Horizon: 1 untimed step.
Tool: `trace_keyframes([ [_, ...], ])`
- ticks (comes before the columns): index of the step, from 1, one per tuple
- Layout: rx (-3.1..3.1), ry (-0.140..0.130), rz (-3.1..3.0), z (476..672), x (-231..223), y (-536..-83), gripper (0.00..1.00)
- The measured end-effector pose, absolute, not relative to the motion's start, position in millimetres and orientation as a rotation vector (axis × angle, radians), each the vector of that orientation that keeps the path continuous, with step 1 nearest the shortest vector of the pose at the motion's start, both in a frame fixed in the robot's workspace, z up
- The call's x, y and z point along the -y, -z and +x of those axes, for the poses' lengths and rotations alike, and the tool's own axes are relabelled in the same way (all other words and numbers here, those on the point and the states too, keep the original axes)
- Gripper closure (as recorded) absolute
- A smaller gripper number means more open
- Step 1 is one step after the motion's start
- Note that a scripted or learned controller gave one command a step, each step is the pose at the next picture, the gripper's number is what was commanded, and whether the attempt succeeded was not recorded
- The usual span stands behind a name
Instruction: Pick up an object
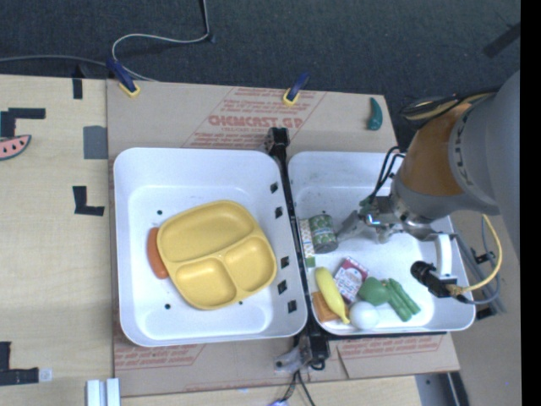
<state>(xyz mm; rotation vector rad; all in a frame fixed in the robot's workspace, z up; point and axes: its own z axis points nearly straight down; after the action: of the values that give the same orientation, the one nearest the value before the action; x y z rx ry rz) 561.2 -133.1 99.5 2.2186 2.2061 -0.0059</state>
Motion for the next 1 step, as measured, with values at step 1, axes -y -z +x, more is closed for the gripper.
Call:
trace_keyframes([
  [1,-2.192,0.010,2.216,559.3,120.3,-92.9,0.00],
])
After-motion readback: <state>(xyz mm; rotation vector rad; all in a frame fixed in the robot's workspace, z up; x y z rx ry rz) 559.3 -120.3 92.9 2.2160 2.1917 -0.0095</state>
